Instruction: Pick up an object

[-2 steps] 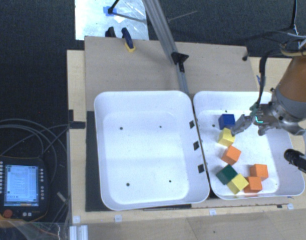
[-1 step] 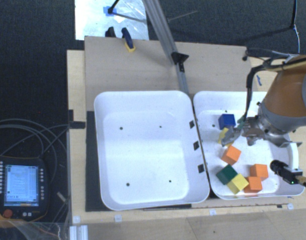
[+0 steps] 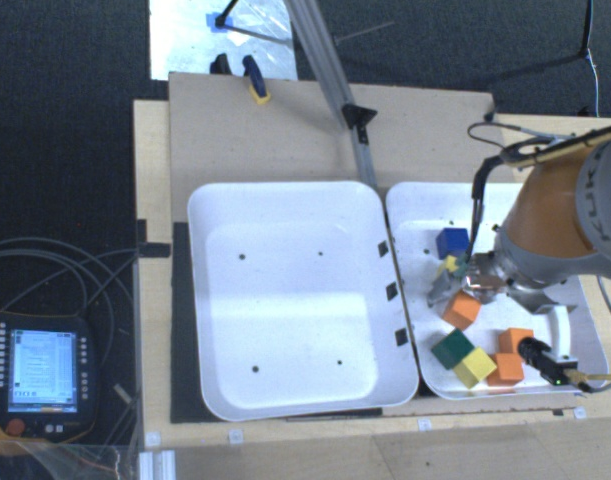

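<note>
Tan bench top (image 3: 285,133): you have it carrying two shallow white bins set side by side, their inner walls touching.

Left bin (image 3: 295,298): the larger item on your bench, bare white floor with a few small dark dots.

Right bin (image 3: 415,208): holds all the blocks, gathered in its near half.

Arm (image 3: 555,218): grey with an orange band, entering from the right and standing over the right bin.

Gripper (image 3: 455,283): low over the middle of the right bin, just beside the blocks. You cannot tell from this view how far its jaws stand apart, nor whether anything sits between them.

Blocks, your pick candidates:
- blue block (image 3: 452,241), toward the far side, just above the gripper;
- orange block (image 3: 462,310), touching or just under the gripper tip;
- green block (image 3: 451,349), near the front wall;
- yellow block (image 3: 475,367), touching the green one;
- two more orange blocks (image 3: 509,356), at the front right.

Handheld screen unit (image 3: 40,373): on the floor, well left of the bench.
</note>
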Action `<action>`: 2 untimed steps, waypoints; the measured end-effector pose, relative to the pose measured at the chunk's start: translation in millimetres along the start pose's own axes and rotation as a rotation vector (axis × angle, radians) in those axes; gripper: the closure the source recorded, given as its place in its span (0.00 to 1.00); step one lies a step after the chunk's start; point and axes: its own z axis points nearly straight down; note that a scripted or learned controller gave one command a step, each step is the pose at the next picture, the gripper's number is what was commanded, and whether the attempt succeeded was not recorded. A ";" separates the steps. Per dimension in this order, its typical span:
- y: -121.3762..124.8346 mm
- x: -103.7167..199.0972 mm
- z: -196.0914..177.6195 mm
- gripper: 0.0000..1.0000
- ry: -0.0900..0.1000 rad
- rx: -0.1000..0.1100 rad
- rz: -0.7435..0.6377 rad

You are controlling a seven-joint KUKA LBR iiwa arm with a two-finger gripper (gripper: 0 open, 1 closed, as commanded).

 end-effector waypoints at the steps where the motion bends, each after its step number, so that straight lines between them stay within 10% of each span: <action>1: 0.6 -0.3 21.4 0.00 0.002 0.005 0.001; 2: 1.5 -0.2 9.9 1.00 0.003 0.002 -0.001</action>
